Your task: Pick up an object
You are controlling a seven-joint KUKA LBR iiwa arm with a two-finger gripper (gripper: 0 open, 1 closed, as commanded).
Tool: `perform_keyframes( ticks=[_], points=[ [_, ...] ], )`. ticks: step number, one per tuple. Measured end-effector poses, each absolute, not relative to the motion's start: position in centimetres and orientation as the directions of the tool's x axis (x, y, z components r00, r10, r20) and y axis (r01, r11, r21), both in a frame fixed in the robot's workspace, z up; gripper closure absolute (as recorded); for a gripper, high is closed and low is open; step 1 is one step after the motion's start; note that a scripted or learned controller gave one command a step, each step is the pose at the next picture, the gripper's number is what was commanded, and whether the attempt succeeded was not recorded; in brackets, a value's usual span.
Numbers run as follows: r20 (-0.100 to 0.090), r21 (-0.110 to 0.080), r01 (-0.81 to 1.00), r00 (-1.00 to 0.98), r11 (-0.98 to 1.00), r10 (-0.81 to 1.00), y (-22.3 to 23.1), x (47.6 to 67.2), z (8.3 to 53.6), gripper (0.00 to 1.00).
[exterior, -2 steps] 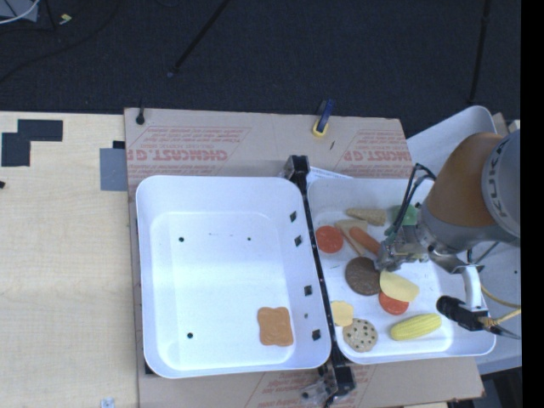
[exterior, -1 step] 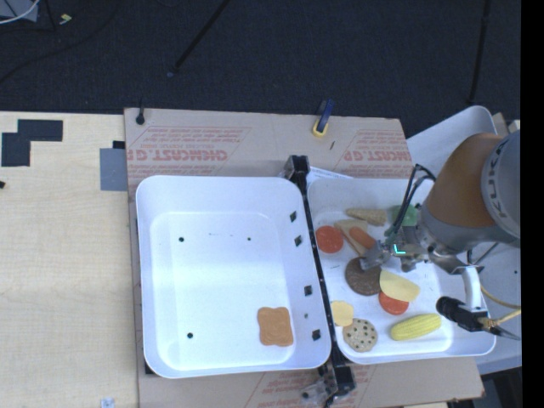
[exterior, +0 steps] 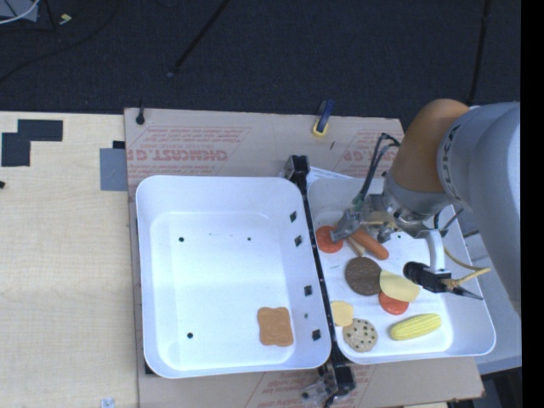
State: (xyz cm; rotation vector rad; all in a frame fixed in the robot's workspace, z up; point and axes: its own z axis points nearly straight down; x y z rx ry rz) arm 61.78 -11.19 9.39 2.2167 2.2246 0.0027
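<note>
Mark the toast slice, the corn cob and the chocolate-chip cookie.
toast slice (exterior: 275, 326), camera view, centre of its top face, in the left bin.
corn cob (exterior: 416, 326), camera view, middle of its length, in the right bin.
chocolate-chip cookie (exterior: 361, 335), camera view, centre of its top face, in the right bin.

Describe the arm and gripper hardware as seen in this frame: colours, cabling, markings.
The arm is a thick, rounded, smooth grey body with an orange band above the wrist. The gripper is a small metallic grey assembly below it. Thin dark cables loop beside the wrist, and a black connector with yellowish wires hangs below. No markings are legible.
</note>
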Motion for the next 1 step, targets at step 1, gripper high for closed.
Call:
perform_keyframes(
  ticks=[1],
  points=[
    [0.002,-0.005,1.0,-0.002,0.002,1.0,-11.3,61.48,10.32,1.0]
  ],
)
